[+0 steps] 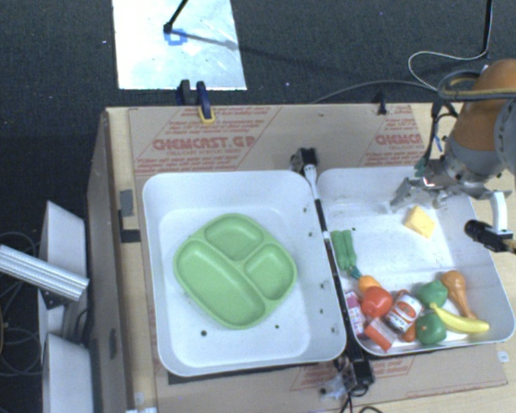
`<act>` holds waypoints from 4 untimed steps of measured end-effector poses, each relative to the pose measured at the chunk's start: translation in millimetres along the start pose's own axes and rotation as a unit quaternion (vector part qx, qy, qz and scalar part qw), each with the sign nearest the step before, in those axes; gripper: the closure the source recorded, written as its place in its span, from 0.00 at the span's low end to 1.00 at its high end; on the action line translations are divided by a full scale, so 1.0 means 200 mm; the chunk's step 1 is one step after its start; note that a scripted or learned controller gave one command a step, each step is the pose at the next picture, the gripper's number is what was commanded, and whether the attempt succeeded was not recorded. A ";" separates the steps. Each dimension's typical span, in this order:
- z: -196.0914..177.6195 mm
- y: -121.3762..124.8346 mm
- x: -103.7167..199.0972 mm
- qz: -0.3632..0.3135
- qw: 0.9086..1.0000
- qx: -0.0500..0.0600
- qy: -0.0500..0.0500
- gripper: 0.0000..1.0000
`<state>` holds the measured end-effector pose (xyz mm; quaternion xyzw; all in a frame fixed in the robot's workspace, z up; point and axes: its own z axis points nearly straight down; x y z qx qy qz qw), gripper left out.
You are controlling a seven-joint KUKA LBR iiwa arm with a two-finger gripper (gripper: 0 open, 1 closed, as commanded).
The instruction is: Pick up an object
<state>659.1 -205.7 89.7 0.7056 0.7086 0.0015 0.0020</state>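
Gripper just above yellow cheese wedge, fingers spread, gripping nothing. Best lowered straight to straddle the wedge, then closed squarely.

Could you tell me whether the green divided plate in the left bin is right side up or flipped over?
Right side up: the green plate lies flat in the left bin, its three recessed compartments facing the camera.

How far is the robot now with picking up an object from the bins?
Done: the arm has reached over the right bin, and the tool sits just above the yellow wedge. In hand: nothing visible; the wedge lies on the bin floor. Left: grasp and lift an object. The other toys, such as the banana and tomato, lie clustered at the near end.
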 end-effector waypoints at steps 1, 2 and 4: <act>0.02 -0.33 0.03 0.001 1.000 0.002 0.000 0.00; 0.02 0.05 0.00 0.001 1.000 0.003 0.001 0.00; 0.02 0.05 0.00 0.000 1.000 0.003 0.001 0.00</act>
